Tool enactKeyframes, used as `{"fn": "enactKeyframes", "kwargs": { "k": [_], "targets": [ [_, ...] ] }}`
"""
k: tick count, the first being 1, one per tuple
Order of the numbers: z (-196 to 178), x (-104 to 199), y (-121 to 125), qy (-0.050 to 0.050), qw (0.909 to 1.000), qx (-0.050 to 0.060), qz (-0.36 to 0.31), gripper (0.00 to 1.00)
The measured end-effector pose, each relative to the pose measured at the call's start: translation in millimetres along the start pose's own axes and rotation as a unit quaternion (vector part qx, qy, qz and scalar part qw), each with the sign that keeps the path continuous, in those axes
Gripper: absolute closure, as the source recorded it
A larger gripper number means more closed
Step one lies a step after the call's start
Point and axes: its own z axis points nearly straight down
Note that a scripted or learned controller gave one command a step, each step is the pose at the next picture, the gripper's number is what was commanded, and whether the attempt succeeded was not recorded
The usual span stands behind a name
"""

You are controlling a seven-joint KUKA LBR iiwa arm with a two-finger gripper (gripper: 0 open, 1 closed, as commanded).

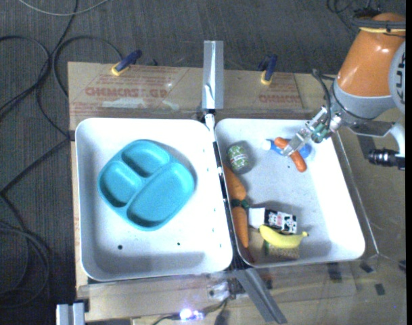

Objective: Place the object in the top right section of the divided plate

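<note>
Bottom of the right bin (348, 235): a banana (281, 235) rests beside a small black-and-white carton (281, 219), carrots (238, 205) lining the left wall. Toward the frame's upper right, the gripper (302, 141) hangs low over an orange-and-blue object (292, 151), apparently lining up a pick; whether its fingers are parted cannot be told. At centre left, the blue divided plate (148, 182) waits in the left bin (90, 249).

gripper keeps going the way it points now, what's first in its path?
Likely the orange-and-blue toy lying just past the gripper in the right bin; they look nearly in contact, though the height gap is unclear from above.
</note>
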Motion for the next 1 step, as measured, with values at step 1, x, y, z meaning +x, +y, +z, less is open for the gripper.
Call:
{"fn": "enactKeyframes", "kwargs": {
  "k": [1],
  "targets": [
    [16.6,43.4,85.3,0.000,0.9842,0.001,-0.177,1.00]
  ]
}}
